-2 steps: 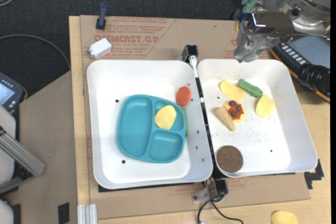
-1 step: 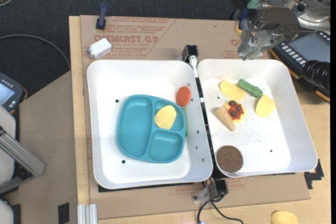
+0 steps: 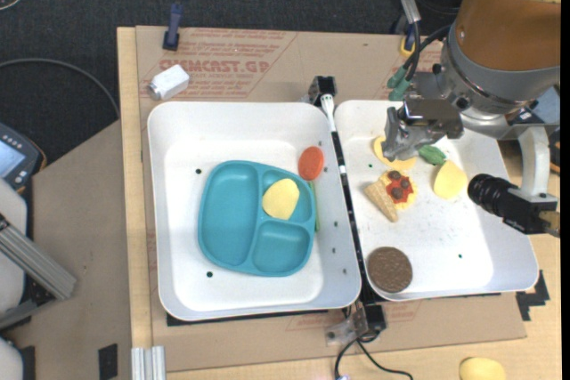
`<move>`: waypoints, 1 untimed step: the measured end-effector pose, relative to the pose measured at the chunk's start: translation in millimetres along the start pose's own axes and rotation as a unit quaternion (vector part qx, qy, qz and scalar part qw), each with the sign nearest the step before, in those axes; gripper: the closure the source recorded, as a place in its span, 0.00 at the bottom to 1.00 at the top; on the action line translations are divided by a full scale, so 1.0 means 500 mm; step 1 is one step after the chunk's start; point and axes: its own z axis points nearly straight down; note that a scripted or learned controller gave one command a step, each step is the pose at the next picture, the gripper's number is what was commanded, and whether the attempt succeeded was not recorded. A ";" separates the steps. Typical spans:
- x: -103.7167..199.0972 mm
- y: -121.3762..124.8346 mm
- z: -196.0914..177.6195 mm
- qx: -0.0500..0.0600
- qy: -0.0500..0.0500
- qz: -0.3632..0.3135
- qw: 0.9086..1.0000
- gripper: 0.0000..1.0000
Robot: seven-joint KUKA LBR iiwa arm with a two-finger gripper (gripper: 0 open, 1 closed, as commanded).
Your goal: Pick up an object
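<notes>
Toys lie scattered in the right bin (image 3: 499,276), and the hand (image 3: 403,145) is low at its upper left, right over a yellow piece (image 3: 393,158) beside a green one (image 3: 434,155), probably aiming there; whether the hand is spread or pinched on anything I cannot tell. A pizza slice (image 3: 392,192), a lemon-yellow toy (image 3: 450,181) and a brown disc (image 3: 390,269) lie nearby. That target sits close to the bin's wall and divider, leaving tight room; the lower middle floor gives more clearance.
</notes>
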 end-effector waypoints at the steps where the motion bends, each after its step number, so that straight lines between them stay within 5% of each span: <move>1: 0.003 0.003 -0.036 -0.010 0.001 -0.001 1.000 1.00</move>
